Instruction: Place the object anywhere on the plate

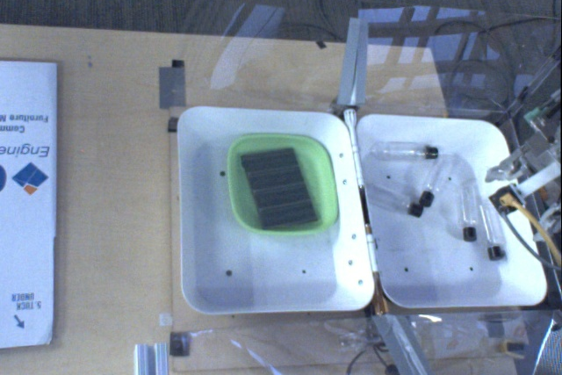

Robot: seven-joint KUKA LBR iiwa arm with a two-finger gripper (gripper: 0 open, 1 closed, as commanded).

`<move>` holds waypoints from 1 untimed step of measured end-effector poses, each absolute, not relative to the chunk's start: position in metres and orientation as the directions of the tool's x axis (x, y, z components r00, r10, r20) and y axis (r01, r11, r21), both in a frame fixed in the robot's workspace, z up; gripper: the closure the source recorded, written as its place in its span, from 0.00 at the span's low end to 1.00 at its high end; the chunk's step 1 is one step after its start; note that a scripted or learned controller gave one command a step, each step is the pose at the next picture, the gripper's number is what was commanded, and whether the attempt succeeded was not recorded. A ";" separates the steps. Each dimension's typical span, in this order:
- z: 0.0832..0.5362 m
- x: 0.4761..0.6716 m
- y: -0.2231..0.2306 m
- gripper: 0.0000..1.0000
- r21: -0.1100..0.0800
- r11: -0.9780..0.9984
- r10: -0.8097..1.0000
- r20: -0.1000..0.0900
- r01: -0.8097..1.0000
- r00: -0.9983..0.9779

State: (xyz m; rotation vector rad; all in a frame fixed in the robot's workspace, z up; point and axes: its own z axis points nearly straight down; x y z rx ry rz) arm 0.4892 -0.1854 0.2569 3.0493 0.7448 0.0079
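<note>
Bench with two white bins side by side. Left bin (202,277) holds a green plate (327,180) bearing a dark ribbed block (278,188). Right bin (439,281) contains several clear tubes with black caps (406,152), scattered and apart from the plate. Gripper (518,180) sits at the right bin's far right rim; jaw state cannot be told. White booklet (26,198) at left reads partly "Engine", "Furniture".
</note>
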 end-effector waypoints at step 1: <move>0.264 0.488 -0.205 0.00 0.003 -0.978 0.207 0.004 0.207 0.978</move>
